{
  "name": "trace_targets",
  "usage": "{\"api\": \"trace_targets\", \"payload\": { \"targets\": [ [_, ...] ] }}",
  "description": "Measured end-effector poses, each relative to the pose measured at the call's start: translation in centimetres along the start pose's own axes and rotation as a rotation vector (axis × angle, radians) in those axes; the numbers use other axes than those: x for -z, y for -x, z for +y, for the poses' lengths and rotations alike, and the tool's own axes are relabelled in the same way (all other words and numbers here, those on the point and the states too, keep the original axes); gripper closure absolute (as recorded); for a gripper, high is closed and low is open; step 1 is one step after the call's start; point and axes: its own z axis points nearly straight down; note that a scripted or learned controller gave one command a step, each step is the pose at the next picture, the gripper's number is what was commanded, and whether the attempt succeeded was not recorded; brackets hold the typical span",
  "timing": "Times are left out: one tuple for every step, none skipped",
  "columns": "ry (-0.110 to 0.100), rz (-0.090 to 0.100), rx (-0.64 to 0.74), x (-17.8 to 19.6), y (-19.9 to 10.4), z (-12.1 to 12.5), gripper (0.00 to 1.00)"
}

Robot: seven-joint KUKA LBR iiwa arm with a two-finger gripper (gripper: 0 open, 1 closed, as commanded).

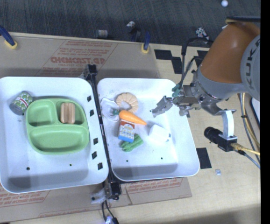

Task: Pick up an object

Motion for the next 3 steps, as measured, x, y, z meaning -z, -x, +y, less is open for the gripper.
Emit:
{"api": "trace_targets", "payload": {
  "targets": [
    [-0.004,0.000,0.000,-14.5,3.2,3.7,0.00],
    [0.011,-0.002,0.001,-18.3,1.6,-0.1,0.00],
    [0.011,-0.002,0.006,-17.3,1.6,0.1,1.00]
  ]
}}
